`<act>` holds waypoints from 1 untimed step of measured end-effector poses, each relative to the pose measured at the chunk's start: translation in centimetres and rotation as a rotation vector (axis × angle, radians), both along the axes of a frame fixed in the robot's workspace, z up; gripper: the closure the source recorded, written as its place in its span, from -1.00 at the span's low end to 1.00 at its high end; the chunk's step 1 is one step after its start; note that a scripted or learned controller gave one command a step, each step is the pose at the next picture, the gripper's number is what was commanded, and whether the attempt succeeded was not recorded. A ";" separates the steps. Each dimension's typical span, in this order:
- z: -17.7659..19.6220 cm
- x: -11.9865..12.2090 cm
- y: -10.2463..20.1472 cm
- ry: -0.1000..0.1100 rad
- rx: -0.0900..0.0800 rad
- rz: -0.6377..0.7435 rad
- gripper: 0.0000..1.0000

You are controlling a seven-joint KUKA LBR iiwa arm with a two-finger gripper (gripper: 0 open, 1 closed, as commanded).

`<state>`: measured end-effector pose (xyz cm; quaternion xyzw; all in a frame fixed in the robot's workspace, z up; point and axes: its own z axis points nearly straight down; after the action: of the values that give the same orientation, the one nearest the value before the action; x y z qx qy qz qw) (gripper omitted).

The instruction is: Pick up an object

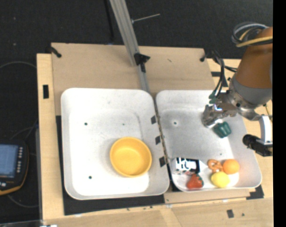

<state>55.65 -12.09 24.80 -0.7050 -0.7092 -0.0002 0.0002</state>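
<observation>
The arm [254, 74] comes in from the right, its orange band above the grey wrist, and hangs over the right bin [190, 108]. Its hand [212, 116] sits low over the upper middle of that bin, a shiny metal lump pointing down and to the left. I cannot tell from here whether it is released or clenched, and I can see nothing caught in it.

Just beside the hand, down and to its right, a small dark green block [223, 129] lies on the bin floor, tilted. It looks very close to the metal, perhaps touching, but that is not clear.

Along the near edge of the same bin the rest of the things are bunched together. An orange ball [231, 166] sits at the right, with a small orange ring-shaped piece [214, 164] against its left side. A yellow lemon [220, 179] lies just below them. To the left of the lemon is a red strawberry [195, 182], and above that a small black and white box [186, 165].

The left bin [86, 108] holds a yellow bowl [130, 156], upright, near its lower right corner. Both bins rest side by side on the tan table [95, 65]. A grey metal pole [126, 27] slants across the top of the table.
</observation>
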 end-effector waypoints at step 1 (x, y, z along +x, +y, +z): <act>-0.3 1.1 4.1 -0.001 -0.001 0.000 1.00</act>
<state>56.75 -8.03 24.48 -0.7051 -0.7091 -0.0005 -0.0006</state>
